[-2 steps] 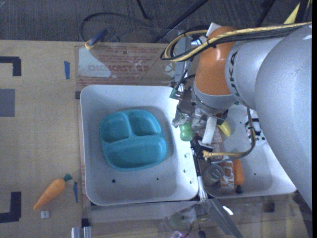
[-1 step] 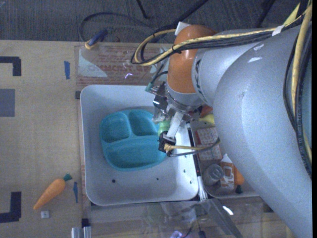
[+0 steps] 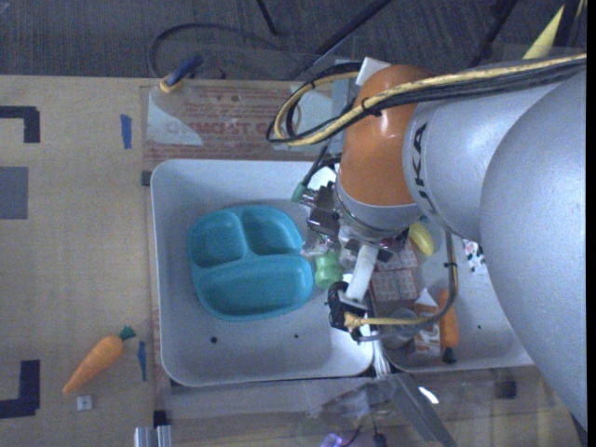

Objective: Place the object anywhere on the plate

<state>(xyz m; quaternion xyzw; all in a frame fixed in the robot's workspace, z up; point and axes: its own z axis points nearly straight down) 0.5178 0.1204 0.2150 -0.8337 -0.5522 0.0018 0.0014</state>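
**A:** Where is the plate?

**B:** The teal plate [image 3: 250, 285] lies in the left bin [image 3: 242, 352], toward its middle. It has three compartments, two small ones on the far side and one long one on the near side.

**A:** And the thing to be placed?

**B:** A small green object [image 3: 326, 271] sits just beside the plate's right rim, close to the wall between the two bins. Whether it touches the rim or rests on the bin floor, I cannot tell.

**A:** What about the pincer?

**B:** The pincer [image 3: 322, 250] hangs right over that green object, below the orange band of the arm [image 3: 382, 156]. The wrist hides most of it, so I cannot tell whether it is apart, together or clamped on anything.

**A:** Anything in the other bin?

**B:** The right bin [image 3: 470, 341] holds a yellow item [image 3: 421, 239] near the wrist, a patterned box [image 3: 399, 282] and an orange piece [image 3: 450, 329]. The arm covers much of it.

**A:** And outside the bins?

**B:** A toy carrot [image 3: 93, 361] lies on the tabletop [image 3: 74, 250], well apart from the plate, with strips of blue tape [image 3: 126, 130] stuck to the wood.
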